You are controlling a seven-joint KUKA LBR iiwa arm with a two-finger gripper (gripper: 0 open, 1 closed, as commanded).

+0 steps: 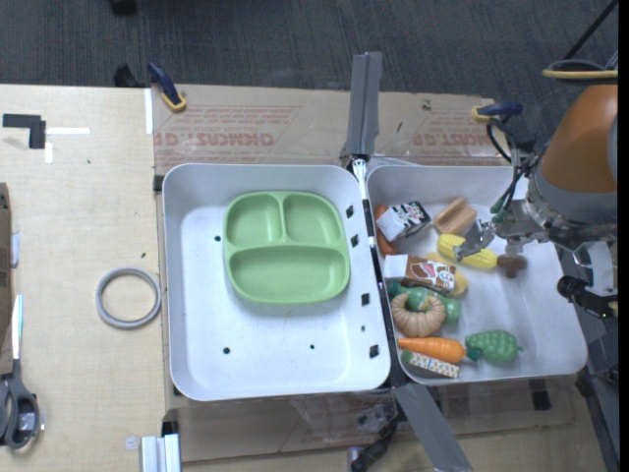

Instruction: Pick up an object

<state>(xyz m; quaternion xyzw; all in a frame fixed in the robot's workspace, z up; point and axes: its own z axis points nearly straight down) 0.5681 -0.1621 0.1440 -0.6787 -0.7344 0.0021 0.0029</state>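
I see a matt green plastic tray (287, 247) in a smooth, glossy white bin (193, 342); left of the bin, the desk (74, 214) looks like pale wood.

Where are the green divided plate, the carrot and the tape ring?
green divided plate (287, 273), camera view, bottom compartment
carrot (432, 347), camera view, middle of orange body
tape ring (102, 304), camera view, left rim
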